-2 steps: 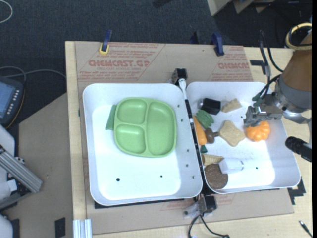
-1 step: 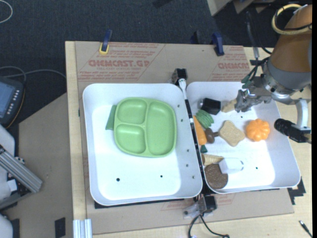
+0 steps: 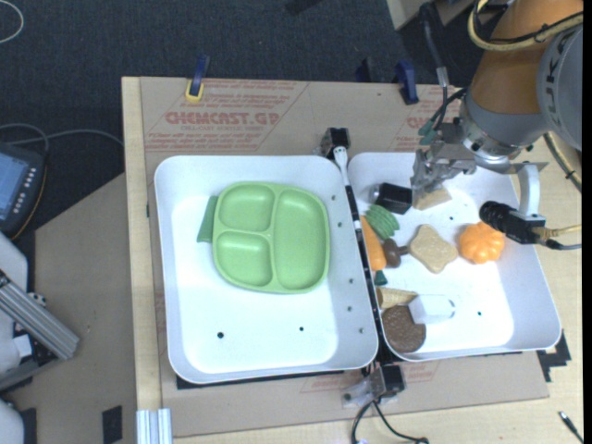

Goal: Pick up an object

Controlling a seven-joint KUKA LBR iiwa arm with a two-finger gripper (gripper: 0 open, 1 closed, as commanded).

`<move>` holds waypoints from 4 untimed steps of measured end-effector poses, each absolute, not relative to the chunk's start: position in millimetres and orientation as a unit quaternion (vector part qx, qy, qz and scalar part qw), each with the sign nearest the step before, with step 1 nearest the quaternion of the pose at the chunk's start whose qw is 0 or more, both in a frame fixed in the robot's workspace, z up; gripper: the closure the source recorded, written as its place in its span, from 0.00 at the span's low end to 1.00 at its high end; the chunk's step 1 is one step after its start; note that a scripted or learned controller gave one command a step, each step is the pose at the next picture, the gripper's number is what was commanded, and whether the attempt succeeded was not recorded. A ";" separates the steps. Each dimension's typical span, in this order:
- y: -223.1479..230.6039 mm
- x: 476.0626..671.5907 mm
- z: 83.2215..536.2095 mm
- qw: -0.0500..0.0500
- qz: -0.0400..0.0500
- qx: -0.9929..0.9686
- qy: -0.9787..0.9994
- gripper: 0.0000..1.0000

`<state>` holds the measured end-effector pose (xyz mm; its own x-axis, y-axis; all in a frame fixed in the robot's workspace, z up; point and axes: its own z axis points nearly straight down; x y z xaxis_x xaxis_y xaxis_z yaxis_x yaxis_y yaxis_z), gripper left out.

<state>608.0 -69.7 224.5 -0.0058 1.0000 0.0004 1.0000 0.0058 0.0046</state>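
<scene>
Reaching down into the right bin, the gripper hovers at twelve o'clock there, touching or just above a pale slice; whether it pinches anything cannot be told; food items crowd nine o'clock, likely scattered for picking; left bin holds a green divided plate; board lettering reads "CHEMCAST GP".

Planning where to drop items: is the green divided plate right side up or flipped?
Right side up: the green divided plate shows three hollow compartments facing upward.
</scene>
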 end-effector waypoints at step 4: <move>-59.9 620.6 220.0 0.000 0.000 0.707 0.707 1.00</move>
